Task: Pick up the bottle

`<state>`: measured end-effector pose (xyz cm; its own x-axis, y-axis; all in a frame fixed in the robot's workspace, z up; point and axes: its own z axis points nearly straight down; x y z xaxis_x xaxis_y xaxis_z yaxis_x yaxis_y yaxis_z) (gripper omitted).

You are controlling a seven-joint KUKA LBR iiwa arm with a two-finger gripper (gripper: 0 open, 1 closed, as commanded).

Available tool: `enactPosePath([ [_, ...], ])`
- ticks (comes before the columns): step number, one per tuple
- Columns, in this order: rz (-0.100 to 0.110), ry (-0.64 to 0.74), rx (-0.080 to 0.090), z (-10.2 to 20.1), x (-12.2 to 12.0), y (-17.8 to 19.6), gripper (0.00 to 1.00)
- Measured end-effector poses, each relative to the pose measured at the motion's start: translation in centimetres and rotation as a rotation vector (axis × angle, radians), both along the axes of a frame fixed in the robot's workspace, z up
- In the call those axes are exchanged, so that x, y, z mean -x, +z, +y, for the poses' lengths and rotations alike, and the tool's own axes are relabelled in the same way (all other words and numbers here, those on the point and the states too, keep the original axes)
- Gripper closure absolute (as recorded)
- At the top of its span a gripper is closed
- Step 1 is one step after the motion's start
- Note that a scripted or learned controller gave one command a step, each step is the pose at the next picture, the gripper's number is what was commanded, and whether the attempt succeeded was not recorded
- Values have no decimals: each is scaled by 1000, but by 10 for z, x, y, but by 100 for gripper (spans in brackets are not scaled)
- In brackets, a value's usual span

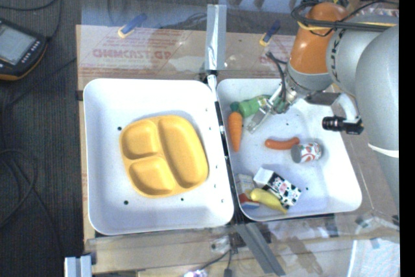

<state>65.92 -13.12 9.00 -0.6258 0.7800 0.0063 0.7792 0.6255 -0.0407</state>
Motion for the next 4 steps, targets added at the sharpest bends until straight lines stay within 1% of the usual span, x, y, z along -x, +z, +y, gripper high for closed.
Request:
enactPosePath([
  [1, -36, -83, -21, -42, 8, 0, 0],
  [2, -4, 119, -4, -7, 0, 1, 0],
  [3, -13, 221, -8, 8, 4, 1, 0],
  [4, -43, 181, -18, -66, 19, 0, 0],
])
